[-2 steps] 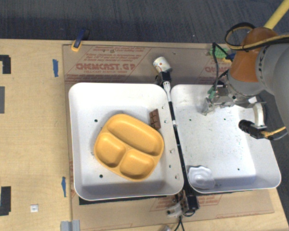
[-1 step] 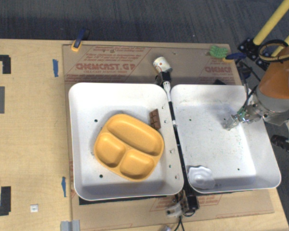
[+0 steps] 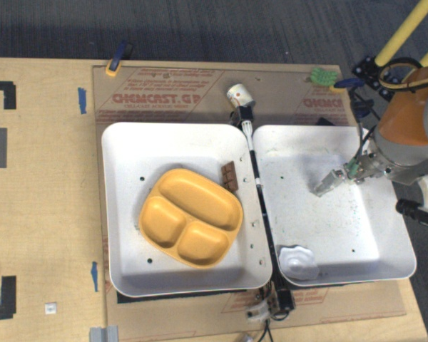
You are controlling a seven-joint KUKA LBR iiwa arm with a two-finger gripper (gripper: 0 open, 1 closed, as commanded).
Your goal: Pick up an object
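Fingers (image 3: 327, 184) of the arm's gripper are seen low over the floor of the right bin (image 3: 385, 262); whether they are spread or pressed together cannot be told. Nothing is seen held between them. A crumpled white object (image 3: 297, 261) lies below and slightly left of them, at the near-left corner. Far to their left, a yellow divided tray (image 3: 191, 216) and a small brown block (image 3: 230, 175) rest in the left bin (image 3: 121, 191).

Red print is carried by the cardboard sheet (image 3: 200, 84) under the bins: "CHEMCAST. G P" or close to it is read up-left of the gripper (image 3: 327, 184), with smaller lines around it too blurred to be made out. The same word, partly cut off, is repeated directly above the gripper.
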